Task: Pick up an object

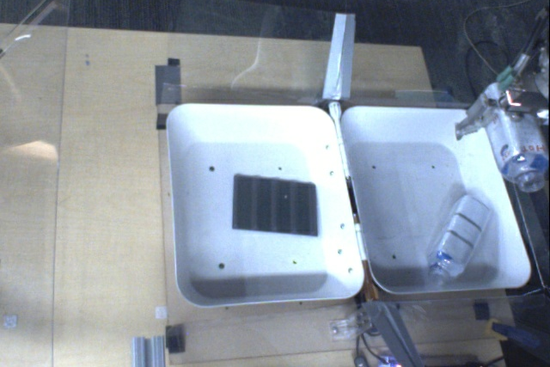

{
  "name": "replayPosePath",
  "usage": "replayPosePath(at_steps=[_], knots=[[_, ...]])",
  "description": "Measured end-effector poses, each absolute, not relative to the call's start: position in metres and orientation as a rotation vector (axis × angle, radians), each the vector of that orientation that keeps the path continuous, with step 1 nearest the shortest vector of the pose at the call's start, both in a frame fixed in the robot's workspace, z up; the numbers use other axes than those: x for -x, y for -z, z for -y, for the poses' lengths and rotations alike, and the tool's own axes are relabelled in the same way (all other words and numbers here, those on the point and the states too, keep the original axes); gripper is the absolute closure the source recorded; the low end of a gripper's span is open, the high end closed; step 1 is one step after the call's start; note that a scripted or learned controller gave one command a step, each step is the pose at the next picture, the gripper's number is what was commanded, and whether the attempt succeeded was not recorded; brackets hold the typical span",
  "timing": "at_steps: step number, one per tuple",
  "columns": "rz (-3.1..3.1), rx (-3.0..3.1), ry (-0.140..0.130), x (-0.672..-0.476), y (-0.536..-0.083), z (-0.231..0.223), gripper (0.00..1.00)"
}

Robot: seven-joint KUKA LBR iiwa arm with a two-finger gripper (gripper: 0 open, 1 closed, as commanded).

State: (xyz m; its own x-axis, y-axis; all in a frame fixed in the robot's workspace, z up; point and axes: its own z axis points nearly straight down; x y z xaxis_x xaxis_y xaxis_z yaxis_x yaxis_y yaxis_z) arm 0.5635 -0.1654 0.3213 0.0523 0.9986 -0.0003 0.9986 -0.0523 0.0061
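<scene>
Bottle [456, 241] lying tilted in rt bin [404, 142], tool [526, 152] above rt rim

Robotics lab, two white bins [258, 120] on wooden bench [94, 185], clear shields, cables

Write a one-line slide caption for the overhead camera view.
Gripper poised over the right bin holding a clear plastic bottle; left bin holds a dark ribbed mat.
</scene>
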Motion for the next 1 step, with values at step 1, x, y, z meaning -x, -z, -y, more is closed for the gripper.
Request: replayPosePath(at_steps=[1], knots=[[-1.854, -2.533, -0.005, -0.5391, -0.3331, 0.133, 1.0]])
